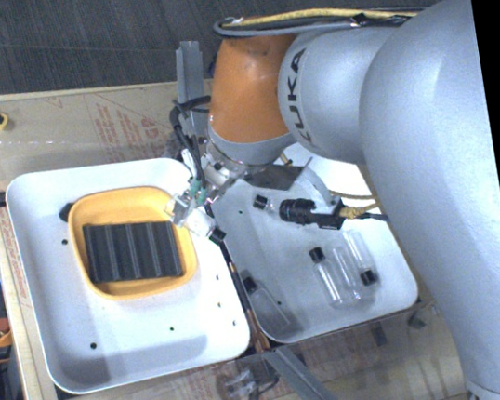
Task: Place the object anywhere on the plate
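A yellow plate with a dark ridged centre sits in the left bin. At its right rim hovers the gripper; its grip cannot be told. Clear vials in the right bin look light, slippery, best pinched mid-body.

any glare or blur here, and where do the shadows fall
Camera view: bright light washes out the right bin near the arm; the left bin carries a soft shadow along its lower wall; the yellow plate and its dark ridged block look sharp, while the pincer and the clear tubes are slightly blurred.
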`<move>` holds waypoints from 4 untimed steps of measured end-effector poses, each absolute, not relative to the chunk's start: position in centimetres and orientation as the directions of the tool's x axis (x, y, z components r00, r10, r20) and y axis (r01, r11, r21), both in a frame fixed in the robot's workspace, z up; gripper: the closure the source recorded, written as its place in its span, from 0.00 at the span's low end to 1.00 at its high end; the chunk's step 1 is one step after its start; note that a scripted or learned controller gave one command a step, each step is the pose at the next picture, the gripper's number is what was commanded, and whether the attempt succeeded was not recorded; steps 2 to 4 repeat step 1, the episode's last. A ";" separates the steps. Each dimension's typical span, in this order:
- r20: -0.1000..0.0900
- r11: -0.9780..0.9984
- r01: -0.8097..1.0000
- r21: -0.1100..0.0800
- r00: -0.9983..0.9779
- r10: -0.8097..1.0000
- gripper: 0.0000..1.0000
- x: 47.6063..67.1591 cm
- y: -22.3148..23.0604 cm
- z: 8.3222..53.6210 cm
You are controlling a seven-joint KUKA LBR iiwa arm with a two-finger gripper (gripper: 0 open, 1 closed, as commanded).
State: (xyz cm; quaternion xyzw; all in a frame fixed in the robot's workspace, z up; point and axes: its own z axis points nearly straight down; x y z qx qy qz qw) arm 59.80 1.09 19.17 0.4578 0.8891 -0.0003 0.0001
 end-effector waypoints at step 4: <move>-0.001 0.580 0.814 0.000 -0.580 0.814 0.00 59.8 1.1 19.2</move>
